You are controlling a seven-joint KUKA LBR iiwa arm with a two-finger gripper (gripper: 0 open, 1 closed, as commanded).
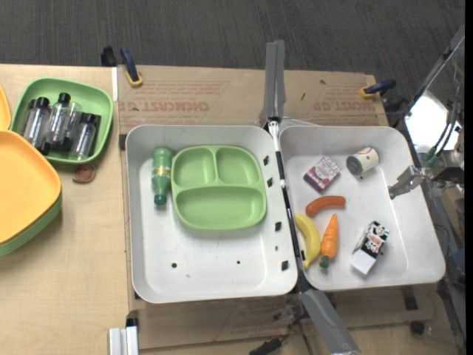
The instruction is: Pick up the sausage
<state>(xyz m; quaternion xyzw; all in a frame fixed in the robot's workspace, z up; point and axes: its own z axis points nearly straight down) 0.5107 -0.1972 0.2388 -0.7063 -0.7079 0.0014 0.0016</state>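
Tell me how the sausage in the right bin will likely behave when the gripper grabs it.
The sausage looks like a smooth, rounded toy, so it may roll or slip between fingers. It lies flat and slightly curved, probably stiff and light. The carrot sits just below it and could get nudged.

Bench (89, 272), seen from above, bearing two white bins: left bin (211, 272) and right bin (399, 265), side by side. Further left lie stacked orange plates (22, 198) and a green tray (63, 120) holding what appear to be small bottles (59, 124).
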